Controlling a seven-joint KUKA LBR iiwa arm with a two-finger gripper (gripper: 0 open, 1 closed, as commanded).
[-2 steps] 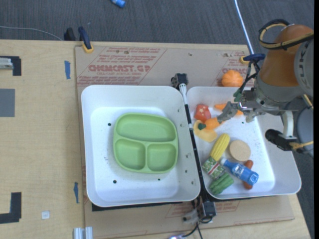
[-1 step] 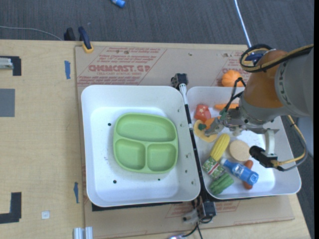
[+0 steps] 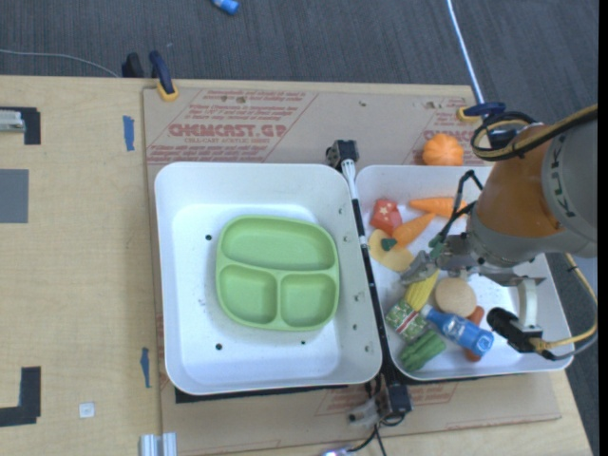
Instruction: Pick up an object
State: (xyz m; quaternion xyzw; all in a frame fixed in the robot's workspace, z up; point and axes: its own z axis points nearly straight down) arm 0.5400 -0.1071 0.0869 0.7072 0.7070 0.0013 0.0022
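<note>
Left bin (image 3: 180,255): one green three-compartment plate (image 3: 277,273). Right bin (image 3: 560,321): carrots (image 3: 426,215), strawberry (image 3: 385,214), corn cob (image 3: 421,291), potato (image 3: 455,297), blue bottle (image 3: 460,332), green pod (image 3: 421,350). Gripper (image 3: 432,264) low over the corn cob; finger spread cannot be told.

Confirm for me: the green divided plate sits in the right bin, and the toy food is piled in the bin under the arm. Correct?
Not quite. The camera view shows the green divided plate in the left bin, not the right one. The rest holds: the toy food, such as the carrot and the blue bottle, is piled in the right bin, under the arm.
</note>
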